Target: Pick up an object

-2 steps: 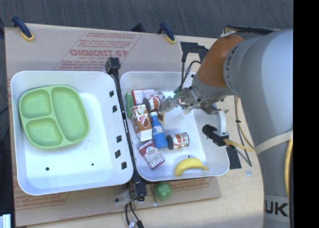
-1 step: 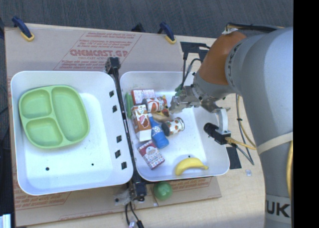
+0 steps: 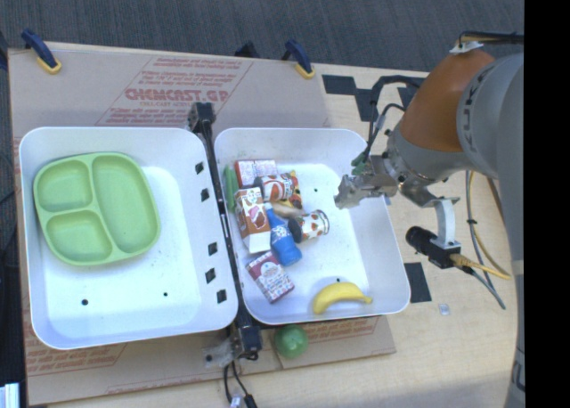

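My gripper (image 3: 347,193) hangs over the right side of the right bin (image 3: 378,259), just right of the pile of objects. Nothing shows between its fingers. The pile holds small red and white cartons (image 3: 256,172), a red carton (image 3: 270,276) near the front, a blue object (image 3: 285,246) and a small can-like item (image 3: 313,224). A yellow banana (image 3: 340,296) lies near the bin's front edge.
The left bin (image 3: 134,308) holds a green divided plate (image 3: 95,208). A green ball (image 3: 289,340) sits on the cardboard just outside the right bin's front edge. Blue clamps (image 3: 41,51) hold the cardboard sheet at the back.
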Available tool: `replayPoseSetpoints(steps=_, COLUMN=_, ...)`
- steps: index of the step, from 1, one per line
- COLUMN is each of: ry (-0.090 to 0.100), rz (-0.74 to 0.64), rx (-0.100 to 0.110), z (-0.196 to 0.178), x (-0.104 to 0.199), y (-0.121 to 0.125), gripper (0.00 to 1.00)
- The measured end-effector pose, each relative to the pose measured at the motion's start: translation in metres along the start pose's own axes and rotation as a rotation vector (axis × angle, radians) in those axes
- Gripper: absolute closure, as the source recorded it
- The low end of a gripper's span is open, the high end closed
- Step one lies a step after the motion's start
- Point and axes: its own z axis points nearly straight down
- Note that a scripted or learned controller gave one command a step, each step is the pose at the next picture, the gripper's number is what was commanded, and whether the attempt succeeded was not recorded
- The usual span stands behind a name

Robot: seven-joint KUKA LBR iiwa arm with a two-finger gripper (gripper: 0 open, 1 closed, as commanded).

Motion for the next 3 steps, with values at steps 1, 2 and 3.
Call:
replayPoseSetpoints(steps=1, ry=0.001, rz=0.0, rx=0.001, z=0.001, x=0.0, y=0.0, gripper=0.0)
replayPoseSetpoints(steps=2, ry=-0.002, rz=-0.003, rx=-0.004, z=0.089, x=-0.015, y=0.065, gripper=0.0)
replayPoseSetpoints(steps=3, ry=-0.001, rz=-0.007, rx=-0.002, z=0.08, x=-0.013, y=0.065, gripper=1.0)
